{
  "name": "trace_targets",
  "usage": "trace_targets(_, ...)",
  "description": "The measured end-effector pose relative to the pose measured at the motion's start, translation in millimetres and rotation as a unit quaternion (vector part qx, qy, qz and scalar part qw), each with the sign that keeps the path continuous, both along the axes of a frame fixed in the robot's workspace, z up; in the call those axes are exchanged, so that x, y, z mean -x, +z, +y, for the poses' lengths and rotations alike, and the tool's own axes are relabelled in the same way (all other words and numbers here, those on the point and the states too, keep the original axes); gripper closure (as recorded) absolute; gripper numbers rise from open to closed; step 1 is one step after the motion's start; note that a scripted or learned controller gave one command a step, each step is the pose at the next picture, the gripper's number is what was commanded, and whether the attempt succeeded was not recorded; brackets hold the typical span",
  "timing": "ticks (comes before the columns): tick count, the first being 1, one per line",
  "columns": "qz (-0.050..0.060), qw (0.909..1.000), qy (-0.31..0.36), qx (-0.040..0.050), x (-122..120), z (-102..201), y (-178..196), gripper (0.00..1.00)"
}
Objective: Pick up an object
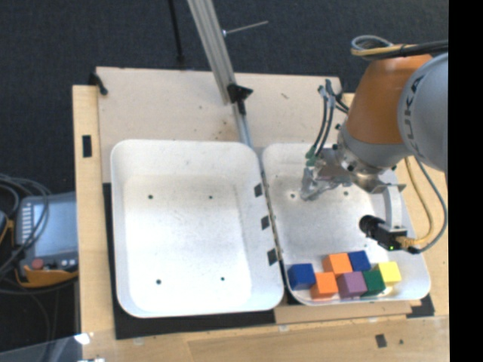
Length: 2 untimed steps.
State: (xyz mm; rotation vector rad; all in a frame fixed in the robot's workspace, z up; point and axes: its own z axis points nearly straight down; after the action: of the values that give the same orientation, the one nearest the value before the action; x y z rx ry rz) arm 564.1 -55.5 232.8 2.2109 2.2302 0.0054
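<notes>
Blocks, a small cluster of coloured cubes, lie packed in the near corner of the right bin (302, 225), below the hand (311, 187) as the camera sees it and off toward the arm's side: a blue block (301, 275) closest to the bin's inner wall, then an orange block (325, 283), a second orange block (339, 263), a purple block (352, 283), a second blue block (359, 260), a green block (373, 280) and a yellow block (389, 271) farthest out. The hand hangs over the bare upper floor of that bin, well apart from every block, and nothing shows between its tips; whether those tips are spread or pressed together I cannot tell at this slant. The left bin (189, 225) sits across the divider from the hand. My reading is that the task is at the approach step, with no grasp made. The next move calls for travel down the bin toward the cluster, then a descent onto one block, probably an outer one such as the blue block, since the others touch or nearly touch their neighbours and leave little room for tips. Being cubes, the blocks have no long axis; their faces sit roughly square to the bin's near wall, slightly turned.
</notes>
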Motion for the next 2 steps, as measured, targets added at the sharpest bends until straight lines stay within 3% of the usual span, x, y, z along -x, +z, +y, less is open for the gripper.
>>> trace_targets(2, 0.001, 1.0, -0.001, 0.0007, -45.6, 89.3, -3.9, 1.0)
